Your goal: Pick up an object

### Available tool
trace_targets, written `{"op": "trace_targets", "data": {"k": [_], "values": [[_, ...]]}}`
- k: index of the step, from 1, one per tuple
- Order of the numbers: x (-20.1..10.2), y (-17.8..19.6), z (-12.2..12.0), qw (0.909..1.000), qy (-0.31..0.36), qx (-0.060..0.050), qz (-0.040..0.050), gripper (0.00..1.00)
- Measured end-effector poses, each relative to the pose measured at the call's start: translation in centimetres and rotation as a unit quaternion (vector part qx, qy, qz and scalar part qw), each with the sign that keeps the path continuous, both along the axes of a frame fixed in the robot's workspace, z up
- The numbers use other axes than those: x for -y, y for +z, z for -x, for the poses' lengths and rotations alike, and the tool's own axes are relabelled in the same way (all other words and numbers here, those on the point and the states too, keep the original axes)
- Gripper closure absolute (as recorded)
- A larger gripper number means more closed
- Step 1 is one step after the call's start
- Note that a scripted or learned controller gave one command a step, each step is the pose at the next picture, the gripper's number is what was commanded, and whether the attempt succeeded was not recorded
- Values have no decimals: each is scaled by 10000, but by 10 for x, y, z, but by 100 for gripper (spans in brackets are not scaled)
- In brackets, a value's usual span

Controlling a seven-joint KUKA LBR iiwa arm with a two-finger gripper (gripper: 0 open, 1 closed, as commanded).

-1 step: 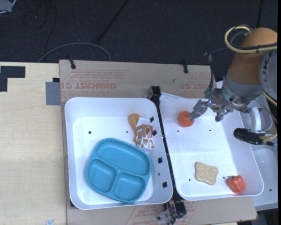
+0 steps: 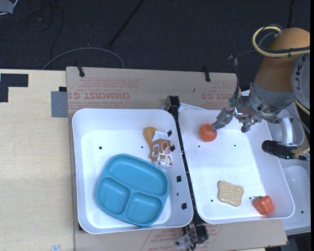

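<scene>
My gripper (image 2: 230,128) hangs over the back of the right bin (image 2: 251,156), open, its two fingers spread wide. A red round tomato-like thing (image 2: 208,133) lies on the bin floor at the tip of the left finger (image 2: 221,122), outside the gap between the fingers. Nothing is between them. A slice of toast (image 2: 231,193) lies near the bin's front, and a red-orange pepper-like thing (image 2: 263,204) sits in its front right corner.
The left bin (image 2: 86,140) holds a blue divided plate (image 2: 132,189), a tan drumstick-shaped toy (image 2: 149,135) and a small brown-and-white patterned packet (image 2: 161,153) by the divider. Brown cardboard lies under both bins.
</scene>
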State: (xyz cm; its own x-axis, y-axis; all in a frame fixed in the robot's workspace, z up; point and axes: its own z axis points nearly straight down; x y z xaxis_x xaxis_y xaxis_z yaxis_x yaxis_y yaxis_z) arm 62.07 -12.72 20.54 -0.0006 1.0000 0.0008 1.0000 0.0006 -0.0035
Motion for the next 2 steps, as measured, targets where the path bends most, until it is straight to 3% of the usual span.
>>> {"op": "trace_targets", "data": {"k": [2], "values": [[-6,-110,-12,10000,9,-21,-4,0]]}}
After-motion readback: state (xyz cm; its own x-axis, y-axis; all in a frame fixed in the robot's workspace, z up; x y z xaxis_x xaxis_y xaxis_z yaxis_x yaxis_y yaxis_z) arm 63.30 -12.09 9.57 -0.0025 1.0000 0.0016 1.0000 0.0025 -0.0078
